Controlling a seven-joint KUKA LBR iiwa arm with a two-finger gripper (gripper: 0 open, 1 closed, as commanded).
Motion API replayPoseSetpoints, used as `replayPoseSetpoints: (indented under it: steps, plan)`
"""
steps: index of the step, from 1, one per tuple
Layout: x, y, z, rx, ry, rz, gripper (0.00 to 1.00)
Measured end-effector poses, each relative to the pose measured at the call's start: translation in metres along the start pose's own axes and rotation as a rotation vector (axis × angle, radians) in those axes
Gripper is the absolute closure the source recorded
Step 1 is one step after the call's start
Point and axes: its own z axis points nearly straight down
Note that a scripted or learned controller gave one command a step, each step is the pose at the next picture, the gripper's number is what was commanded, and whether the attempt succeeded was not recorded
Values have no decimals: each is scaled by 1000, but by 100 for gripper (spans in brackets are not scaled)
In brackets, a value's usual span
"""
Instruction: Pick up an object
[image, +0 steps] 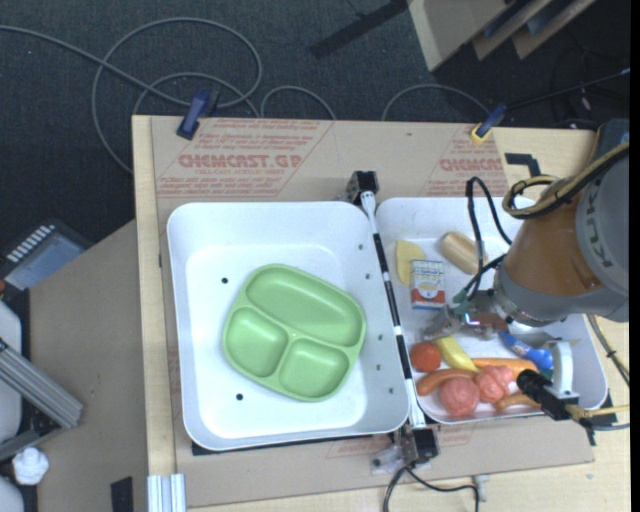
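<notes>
1. The bench holds two white bins side by side. The left bin (200, 300) holds a green tray (293, 331) with three hollows.

2. The right bin (395, 215) holds the toy food. Any of it could be the thing to pick up.

3. Near the bin's far left corner lie a yellow wedge (407, 258), a tan roll (461, 250) and a small carton (428, 283).

4. Along the near edge lie a red tomato (425, 355), a banana (455, 353), two pink lumps (477, 388) and an orange carrot (490, 365). They touch each other in a tight bunch.

5. The arm (560, 250) reaches in from the right. Its gripper (470, 318) hangs low in the middle of the bin, just beside the carton and just above the banana and tomato.

6. The wrist hides much of the gripper, so one cannot tell how it is set. Nothing can be seen held in it.

7. The food looks like light, hard plastic. It likely will not bend or break.

8. The round ones look smooth and may slip or roll away when squeezed.

9. The banana is long and thin, so a grab across its middle looks best.

10. The carton has flat sides, so a grab on two facing sides should hold well.

11. The bunch is crowded, so a grab there may bump the things next to it.
</notes>
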Motion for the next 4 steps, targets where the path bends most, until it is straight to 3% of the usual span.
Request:
replayPoseSetpoints:
  steps: [1, 2, 3, 4]
  plan:
    - [19, 14, 0, -3, -1, -2, 0]
    - [15, 57, 0, -4, -1, -1, 0]
    - [18, 24, 0, 0, 0, -1, 0]
    - [18, 25, -10, -2, -1, 0, 100]
